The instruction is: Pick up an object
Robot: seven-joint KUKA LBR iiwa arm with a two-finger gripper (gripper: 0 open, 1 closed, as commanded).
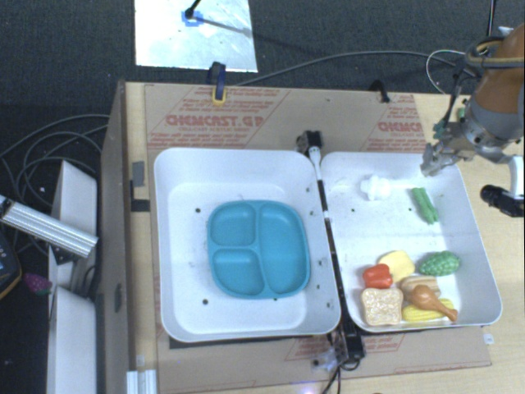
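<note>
The right bin holds toy food. A white piece lies near its back, a green bean-like stick to its right. At the front are a red pepper, a yellow piece, a bumpy green piece, a slice of bread and a drumstick over something yellow. My gripper hangs over the bin's back right rim, above and just behind the green stick, with nothing seen in it.
The left bin holds a blue divided plate. A clamp sits between the bins at the back. Cables run across the dark floor behind the bench, and a black part juts in at the right.
</note>
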